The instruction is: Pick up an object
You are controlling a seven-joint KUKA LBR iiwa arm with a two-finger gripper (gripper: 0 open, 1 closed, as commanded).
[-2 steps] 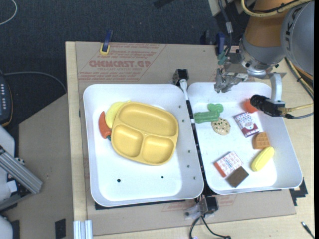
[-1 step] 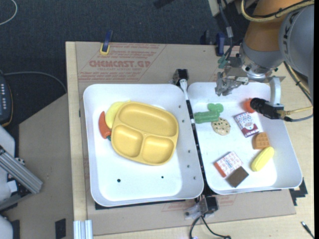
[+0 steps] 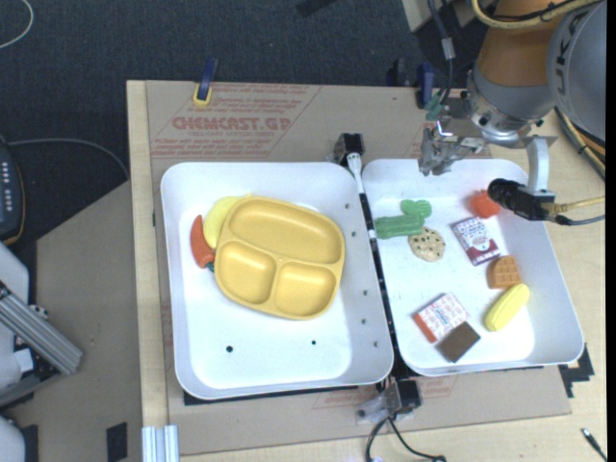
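A: Where is the gripper [image 3: 438,157]?

B: Over the far edge of the right bin [image 3: 568,316], near its back left corner. Its thin metal fingers point down at the white floor with nothing between them. They are small and dark against the rim, so I cannot tell whether they are spread or pressed together.

A: What lies closest to it?

B: A green cactus-shaped toy [image 3: 402,220], just in front of the gripper. Its long axis runs roughly left to right, tilted slightly up toward the right, with short arms at that end. Beside it sits a round cookie [image 3: 426,244].

A: And further out?

B: A small red-and-white packet [image 3: 476,239] near the middle, long axis toward the back. An orange-red piece [image 3: 481,204] is partly hidden by a black fitting on the arm, so its shape is unclear. Then a waffle-like square [image 3: 502,272], a yellow banana-like piece [image 3: 507,307] pointing up to the right, a second packet [image 3: 440,316] and a brown block [image 3: 459,341] touching it.

A: The left bin [image 3: 183,258]?

B: A yellow divided tray [image 3: 279,256] lies tilted in it, covering most of a yellow item [image 3: 220,215] and a red one [image 3: 200,243] at its left edge; neither can be identified.
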